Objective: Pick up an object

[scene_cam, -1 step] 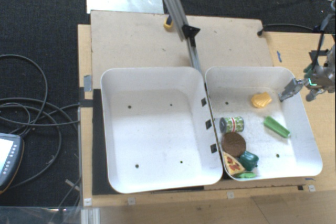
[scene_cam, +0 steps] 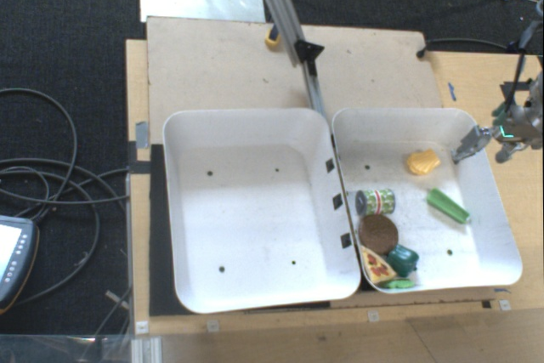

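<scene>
Nearest the lens, the counter (scene_cam: 280,64) carried two white bins; the left bin (scene_cam: 246,200) lay bare, the right bin (scene_cam: 489,191) held every candidate. Claw (scene_cam: 480,140) hung over that bin's right rim, whether spread or pressed together could not be told. Best practice, judged: descend on the green stick (scene_cam: 447,206) or yellow piece (scene_cam: 422,161), both standing apart with room around. Can (scene_cam: 375,201), brown disc (scene_cam: 378,232) and pizza slice (scene_cam: 376,265) crowded the dividing wall.
</scene>
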### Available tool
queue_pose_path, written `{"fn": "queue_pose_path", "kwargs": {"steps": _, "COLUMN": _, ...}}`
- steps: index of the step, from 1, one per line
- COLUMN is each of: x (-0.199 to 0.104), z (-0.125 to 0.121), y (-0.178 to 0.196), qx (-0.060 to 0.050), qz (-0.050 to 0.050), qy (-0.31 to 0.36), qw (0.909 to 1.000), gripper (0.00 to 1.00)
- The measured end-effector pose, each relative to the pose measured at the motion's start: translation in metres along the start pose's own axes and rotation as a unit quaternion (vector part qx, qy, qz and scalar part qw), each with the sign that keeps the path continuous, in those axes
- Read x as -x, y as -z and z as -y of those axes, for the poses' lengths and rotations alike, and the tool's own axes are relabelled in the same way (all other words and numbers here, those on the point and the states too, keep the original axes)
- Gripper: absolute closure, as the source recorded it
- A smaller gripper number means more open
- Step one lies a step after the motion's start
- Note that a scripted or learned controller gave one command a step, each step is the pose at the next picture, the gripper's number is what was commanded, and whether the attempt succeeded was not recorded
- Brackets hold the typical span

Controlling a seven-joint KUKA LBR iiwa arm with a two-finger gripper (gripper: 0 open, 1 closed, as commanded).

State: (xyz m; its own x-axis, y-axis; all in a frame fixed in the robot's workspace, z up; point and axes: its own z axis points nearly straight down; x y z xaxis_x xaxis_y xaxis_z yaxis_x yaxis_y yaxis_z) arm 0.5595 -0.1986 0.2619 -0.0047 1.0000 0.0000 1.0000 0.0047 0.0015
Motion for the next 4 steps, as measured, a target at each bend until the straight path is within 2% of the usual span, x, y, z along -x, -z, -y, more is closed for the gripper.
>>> {"fn": "queue_pose_path", "kwargs": {"steps": 2, "x": -0.009, "z": 0.001, "y": -0.124, "qx": -0.003, "qz": -0.001, "qy": -0.001, "qw": 1.0000, "gripper": 0.00}}
{"fn": "queue_pose_path", "kwargs": {"steps": 3, "x": -0.008, "z": 0.000, "y": -0.171, "qx": 0.001, "qz": 0.001, "qy": -0.001, "qw": 1.0000, "gripper": 0.00}}
{"fn": "queue_pose_path", "kwargs": {"steps": 4, "x": -0.007, "z": -0.002, "y": -0.158, "qx": 0.004, "qz": 0.002, "qy": -0.001, "qw": 1.0000, "gripper": 1.00}}
